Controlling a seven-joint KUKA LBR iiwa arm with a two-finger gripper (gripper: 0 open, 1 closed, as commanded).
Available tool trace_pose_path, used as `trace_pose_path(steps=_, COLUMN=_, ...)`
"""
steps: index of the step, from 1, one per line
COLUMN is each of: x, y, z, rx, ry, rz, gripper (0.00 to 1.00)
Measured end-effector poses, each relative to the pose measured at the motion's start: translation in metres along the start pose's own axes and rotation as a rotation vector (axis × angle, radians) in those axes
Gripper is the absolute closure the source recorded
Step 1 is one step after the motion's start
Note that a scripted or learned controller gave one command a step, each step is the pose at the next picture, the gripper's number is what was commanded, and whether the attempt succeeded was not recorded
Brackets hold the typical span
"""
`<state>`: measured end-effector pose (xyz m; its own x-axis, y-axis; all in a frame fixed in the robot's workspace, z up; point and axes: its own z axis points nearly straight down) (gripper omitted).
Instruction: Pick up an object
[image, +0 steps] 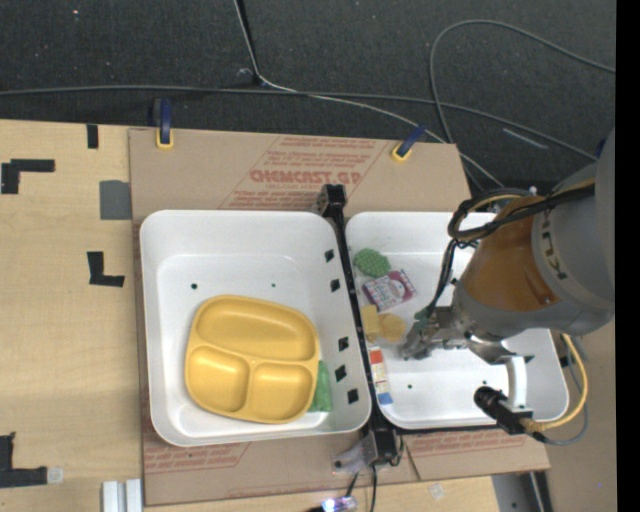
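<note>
Camera view is showing the grey arm's fingers (413, 343) hovering in the right shallow white bin (470, 412) near a yellow packet (384, 325); I cannot tell how they are standing.

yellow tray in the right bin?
No. The yellow tray lies in the left bin; the gripper is over the right bin.

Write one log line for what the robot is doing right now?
arm: over right bin | gripper: low beside yellow item | yellow tray: left bin
</note>
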<state>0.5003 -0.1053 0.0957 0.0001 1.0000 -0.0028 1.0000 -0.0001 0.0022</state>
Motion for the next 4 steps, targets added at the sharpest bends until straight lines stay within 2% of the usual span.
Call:
trace_pose_path(steps=1, x=0.002, y=-0.001, z=-0.042, rx=0.001, ry=0.003, rz=-0.001, gripper=1.0)
trace_pose_path(steps=2, x=-0.004, y=-0.001, z=-0.104, rx=-0.002, ry=0.001, rz=-0.001, gripper=1.0)
trace_pose_path(steps=4, x=-0.006, y=0.009, z=-0.201, rx=-0.002, ry=0.001, rz=-0.001, gripper=1.0)
